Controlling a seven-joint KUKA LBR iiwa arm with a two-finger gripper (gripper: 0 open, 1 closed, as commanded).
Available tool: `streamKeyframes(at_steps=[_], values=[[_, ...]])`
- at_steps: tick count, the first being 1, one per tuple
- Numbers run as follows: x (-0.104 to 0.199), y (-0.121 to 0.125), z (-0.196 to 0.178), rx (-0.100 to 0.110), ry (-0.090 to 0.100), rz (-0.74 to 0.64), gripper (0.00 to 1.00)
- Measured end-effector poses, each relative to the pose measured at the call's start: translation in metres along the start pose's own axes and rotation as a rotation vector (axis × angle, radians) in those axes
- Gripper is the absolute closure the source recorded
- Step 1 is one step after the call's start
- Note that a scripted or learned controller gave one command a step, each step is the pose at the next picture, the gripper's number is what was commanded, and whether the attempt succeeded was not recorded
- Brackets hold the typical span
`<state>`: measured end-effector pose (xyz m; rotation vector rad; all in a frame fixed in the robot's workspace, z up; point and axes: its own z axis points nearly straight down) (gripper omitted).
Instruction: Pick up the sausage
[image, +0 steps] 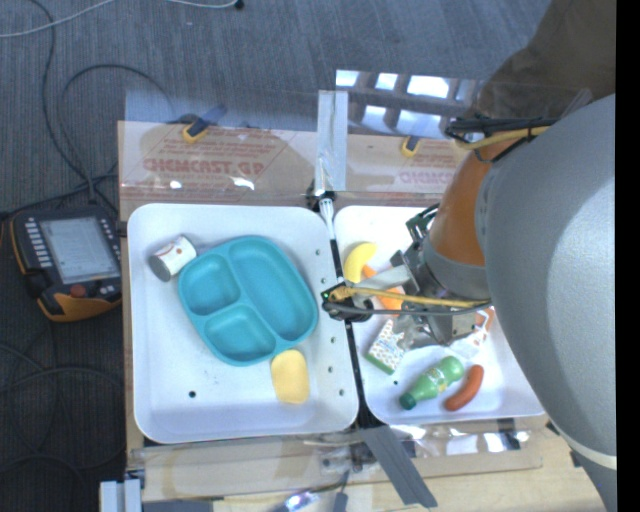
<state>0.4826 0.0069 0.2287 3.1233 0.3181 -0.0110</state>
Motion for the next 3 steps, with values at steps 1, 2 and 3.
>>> streamKeyframes(at_steps=[1, 2, 3], values=[[0.01, -0.047, -0.107, 0.0, 0.005, -0.002, 1.0], [0.011, -0.053, -0.169, -0.002, 0.006, -0.003, 1.0], [0.002, -0.007, -0.113, -0.002, 0.003, -0.004, 1.0]])
